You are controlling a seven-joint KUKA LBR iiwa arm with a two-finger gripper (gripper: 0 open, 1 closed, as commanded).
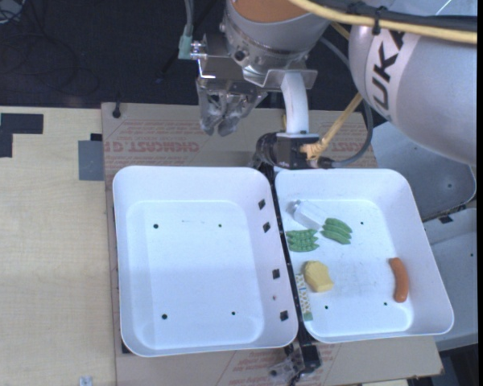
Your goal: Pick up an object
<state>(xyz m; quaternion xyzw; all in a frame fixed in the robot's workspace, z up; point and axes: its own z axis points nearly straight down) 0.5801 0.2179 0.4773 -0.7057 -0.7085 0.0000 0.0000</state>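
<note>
White plastic, the shallow right-hand bin (423, 240) carried all the loose items. At its 4 o'clock lay a slim orange-red sausage (399, 280), smooth and faintly curved. Toward 9 o'clock sat a yellow blocky wedge (318, 277), two ridged green pea pods (336, 230) and a small clear tube (307, 214). At 12 o'clock beyond both bins hung the grey two-finger gripper (220, 116); whether its claw was apart or together, I cannot tell.

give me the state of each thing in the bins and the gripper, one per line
gripper: raised above the bench behind the left bin, nothing visibly held
left bin: flat on bench
right bin: flat on bench
sausage: lying flat
yellow piece: lying flat
pea pods: lying flat
</note>
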